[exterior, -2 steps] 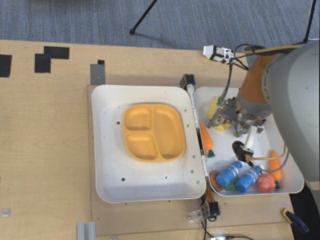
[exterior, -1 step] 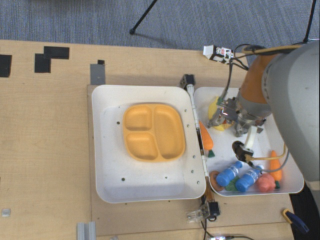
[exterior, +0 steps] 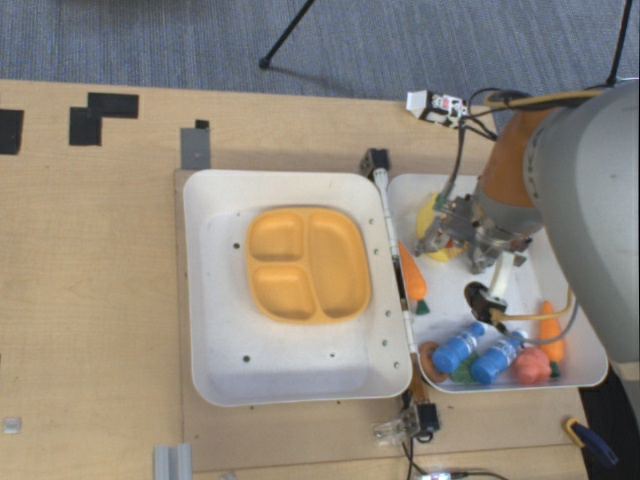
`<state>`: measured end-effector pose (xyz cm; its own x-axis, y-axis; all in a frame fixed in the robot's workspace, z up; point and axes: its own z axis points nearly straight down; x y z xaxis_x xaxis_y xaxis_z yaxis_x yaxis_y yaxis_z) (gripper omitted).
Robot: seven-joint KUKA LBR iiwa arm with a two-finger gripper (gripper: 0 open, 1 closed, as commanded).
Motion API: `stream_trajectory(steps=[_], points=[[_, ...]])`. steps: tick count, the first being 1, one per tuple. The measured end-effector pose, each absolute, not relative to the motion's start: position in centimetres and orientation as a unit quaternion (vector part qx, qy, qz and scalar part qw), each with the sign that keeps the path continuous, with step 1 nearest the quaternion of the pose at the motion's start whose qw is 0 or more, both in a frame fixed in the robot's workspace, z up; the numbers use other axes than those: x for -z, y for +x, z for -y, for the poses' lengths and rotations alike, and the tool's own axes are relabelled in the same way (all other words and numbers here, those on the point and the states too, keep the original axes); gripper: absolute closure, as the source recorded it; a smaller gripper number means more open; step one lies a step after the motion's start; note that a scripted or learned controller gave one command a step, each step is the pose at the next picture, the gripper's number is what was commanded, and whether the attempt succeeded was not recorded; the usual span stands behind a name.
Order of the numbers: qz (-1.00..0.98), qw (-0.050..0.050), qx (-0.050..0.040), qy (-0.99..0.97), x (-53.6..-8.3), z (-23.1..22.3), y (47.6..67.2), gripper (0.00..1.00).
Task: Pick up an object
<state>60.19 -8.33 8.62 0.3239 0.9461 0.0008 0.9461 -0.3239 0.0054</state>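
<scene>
While the gripper [exterior: 470, 236] hides its state, the carrot [exterior: 411, 276] seemingly lies lengthwise along the bin wall.

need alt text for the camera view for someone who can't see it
A grey robot arm with an orange band reaches from the right into the right white bin, its hand low over a yellow item among carrots and blue bottles. The left white bin holds a yellow divided plate.
</scene>
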Motion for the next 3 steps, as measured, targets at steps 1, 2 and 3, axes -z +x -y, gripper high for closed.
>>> stream_trajectory(steps=[1, 2, 3], points=[[-0.581, 0.002, -0.0019, 0.814, -8.62, 8.33, 60.19, 0.0], [-0.581, 0.002, -0.0019, 0.814, -8.62, 8.33, 60.19, 0.0], [-0.581, 0.002, -0.0019, 0.814, -8.62, 8.33, 60.19, 0.0]])
